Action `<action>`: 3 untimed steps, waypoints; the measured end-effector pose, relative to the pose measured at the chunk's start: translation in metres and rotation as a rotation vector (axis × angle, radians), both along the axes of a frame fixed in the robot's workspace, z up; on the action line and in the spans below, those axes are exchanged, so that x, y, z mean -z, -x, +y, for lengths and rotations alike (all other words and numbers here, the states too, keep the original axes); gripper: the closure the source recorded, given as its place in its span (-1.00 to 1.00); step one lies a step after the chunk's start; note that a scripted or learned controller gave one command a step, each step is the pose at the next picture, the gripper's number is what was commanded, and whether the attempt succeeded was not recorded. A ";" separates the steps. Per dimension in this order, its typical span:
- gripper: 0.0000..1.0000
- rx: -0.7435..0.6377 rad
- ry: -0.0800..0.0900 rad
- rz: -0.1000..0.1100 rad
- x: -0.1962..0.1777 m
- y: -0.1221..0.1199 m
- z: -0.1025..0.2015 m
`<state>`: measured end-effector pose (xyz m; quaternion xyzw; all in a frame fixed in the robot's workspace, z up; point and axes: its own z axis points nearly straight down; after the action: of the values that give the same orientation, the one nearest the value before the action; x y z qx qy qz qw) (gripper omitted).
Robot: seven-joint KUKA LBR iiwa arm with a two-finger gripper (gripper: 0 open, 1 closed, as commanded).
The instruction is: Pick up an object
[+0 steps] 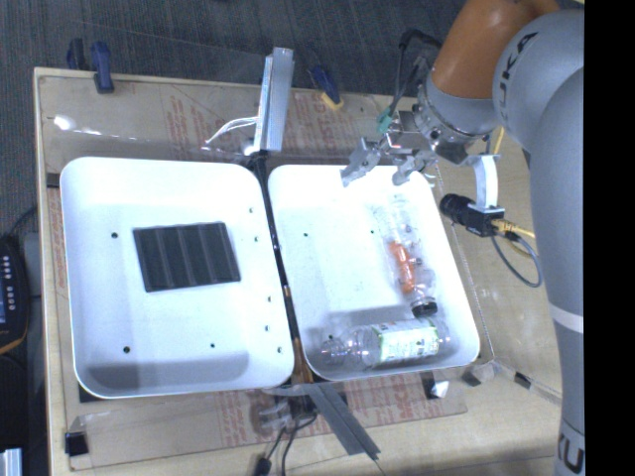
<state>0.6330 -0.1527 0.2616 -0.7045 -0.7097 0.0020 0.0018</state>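
The gripper [382, 170] hangs over the right bin's [317, 266] far edge, jaws apart and empty. One clear bottle [382, 345] lies along the near wall, another [405, 256] by the right wall. Light, slick, easily crushed; grip mid-body, I'd say.

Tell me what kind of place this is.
Most likely a robotics lab's grasping test bench: a KUKA arm with its gripper above two white bins clamped to a board, clear plastic bottles in the right bin, loose cables, and carpet with chair casters beyond.
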 end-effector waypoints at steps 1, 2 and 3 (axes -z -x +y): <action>-1.00 -0.146 -0.001 -0.002 0.040 0.026 -0.058; 1.00 -0.150 -0.001 -0.002 0.030 0.026 -0.058; -1.00 -0.151 -0.001 -0.002 0.030 0.026 -0.057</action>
<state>0.6073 -0.2102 0.2316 -0.6492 -0.7606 0.0012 0.0011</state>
